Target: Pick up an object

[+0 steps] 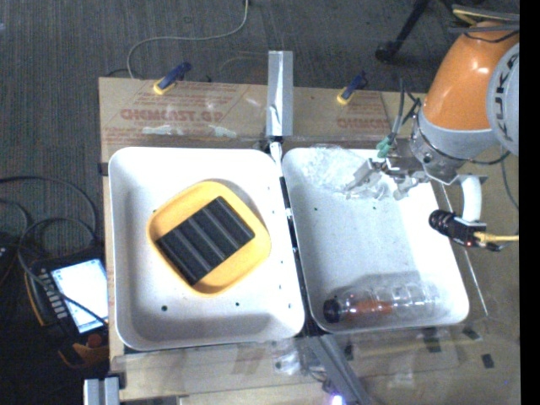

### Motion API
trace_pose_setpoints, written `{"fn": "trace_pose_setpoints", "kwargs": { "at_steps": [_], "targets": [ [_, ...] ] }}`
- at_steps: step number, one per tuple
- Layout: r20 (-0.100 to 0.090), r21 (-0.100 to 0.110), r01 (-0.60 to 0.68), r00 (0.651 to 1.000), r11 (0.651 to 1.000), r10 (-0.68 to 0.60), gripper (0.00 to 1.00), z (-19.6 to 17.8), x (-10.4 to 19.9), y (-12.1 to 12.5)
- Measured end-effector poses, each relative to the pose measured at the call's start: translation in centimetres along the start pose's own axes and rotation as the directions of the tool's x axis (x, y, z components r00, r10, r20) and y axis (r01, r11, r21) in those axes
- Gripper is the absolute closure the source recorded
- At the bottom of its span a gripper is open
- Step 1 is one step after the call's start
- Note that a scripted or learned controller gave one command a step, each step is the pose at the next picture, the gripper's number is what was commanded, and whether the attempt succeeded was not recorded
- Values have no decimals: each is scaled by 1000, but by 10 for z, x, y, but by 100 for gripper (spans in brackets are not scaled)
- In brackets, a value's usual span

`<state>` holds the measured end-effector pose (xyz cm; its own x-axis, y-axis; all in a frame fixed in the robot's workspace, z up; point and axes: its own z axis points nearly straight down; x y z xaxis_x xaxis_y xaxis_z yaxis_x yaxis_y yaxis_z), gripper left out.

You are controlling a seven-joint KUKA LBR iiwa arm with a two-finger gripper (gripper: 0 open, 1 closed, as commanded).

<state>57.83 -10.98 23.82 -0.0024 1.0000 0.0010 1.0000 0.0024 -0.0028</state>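
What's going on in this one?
The arm reaches in from the right, its gripper low over the right bin's far end, by a crumpled clear wrapper. A clear bottle lies along that bin's near wall. The left bin holds a yellow and black sponge. Nothing is visibly lifted.

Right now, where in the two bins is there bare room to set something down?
The right bin has a bare middle, between the crumpled clear plastic under the end effector and the clear bottle along its near wall. The left bin is crowded: the yellow and black object leaves bare floor near the corners.
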Motion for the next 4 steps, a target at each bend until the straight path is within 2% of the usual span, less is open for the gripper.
{"fn": "trace_pose_setpoints", "kwargs": {
  "at_steps": [1,2,3,4],
  "targets": [
    [2,-1,148,989,989,-148,0,57,-98,-17],
    [2,-1,149,989,989,-149,0,56,-97,-16],
    [-1,1,151,989,989,-151,0,117,-4,-65],
    [2,-2,70,998,998,-70,0,39,-25,-71]
  ]
}}
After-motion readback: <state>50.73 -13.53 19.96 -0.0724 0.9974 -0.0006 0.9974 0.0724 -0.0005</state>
